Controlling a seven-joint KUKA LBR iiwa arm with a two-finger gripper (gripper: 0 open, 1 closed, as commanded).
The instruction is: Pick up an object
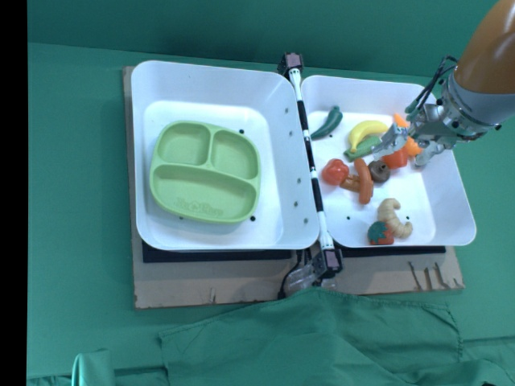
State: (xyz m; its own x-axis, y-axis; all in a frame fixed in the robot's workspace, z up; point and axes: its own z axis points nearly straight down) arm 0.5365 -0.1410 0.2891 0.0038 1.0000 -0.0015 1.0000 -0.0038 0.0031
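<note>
Several small plastic toy foods crowd the right white bin (451, 215). The gripper (402, 145) hangs at its far edge beside the yellow toy banana (366, 132); finger state indiscernible. Banana looks light, stiff, slick: grasp mid-length.

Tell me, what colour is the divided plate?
Light green plate, seen in the camera view.

Pale green divided plate (206, 172) in the left white bin (269, 103), and in the right white bin (455, 207) a yellow banana (366, 132), dark green pepper (327, 123), red pepper (335, 171), beige croissant (393, 215) and red strawberry (380, 233), all on green cloth (80, 215).
</note>
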